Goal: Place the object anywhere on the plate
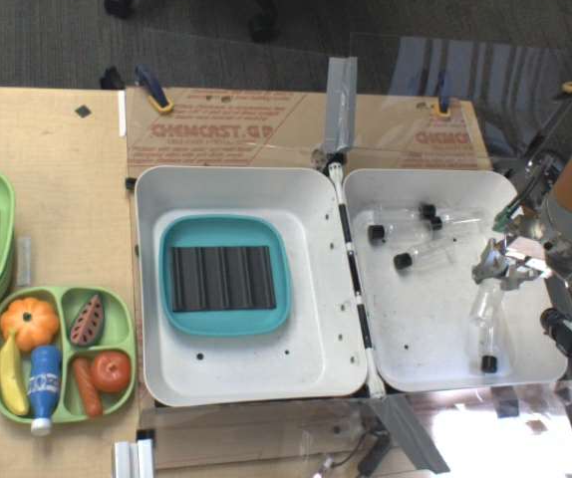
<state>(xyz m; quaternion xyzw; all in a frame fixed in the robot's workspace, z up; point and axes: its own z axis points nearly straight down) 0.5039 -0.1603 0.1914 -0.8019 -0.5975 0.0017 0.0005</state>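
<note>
Teal plate (224,276): a rounded-square dish with a dark ribbed insert, sat in the left white bin (156,297); nothing from the task lay on it.
Objects: several clear plastic vials with black caps lay scattered in the right bin (406,357), one (398,231) near the top left, another (421,256) just below it, and a third (484,335) near the gripper, cap toward the front wall.
Gripper (492,270): hovered low at the right bin's right side, close above that third vial.
Fingers: too small and cluttered to read (open or closed, I could not tell), and no vial showed between them.
Progress: judged early; the pick looked unfinished, with the carry to the left bin and the release left to do.
Surfaces: bins smooth, glossy, shallow with rounded corners; vials transparent, slender, likely to roll.
</note>
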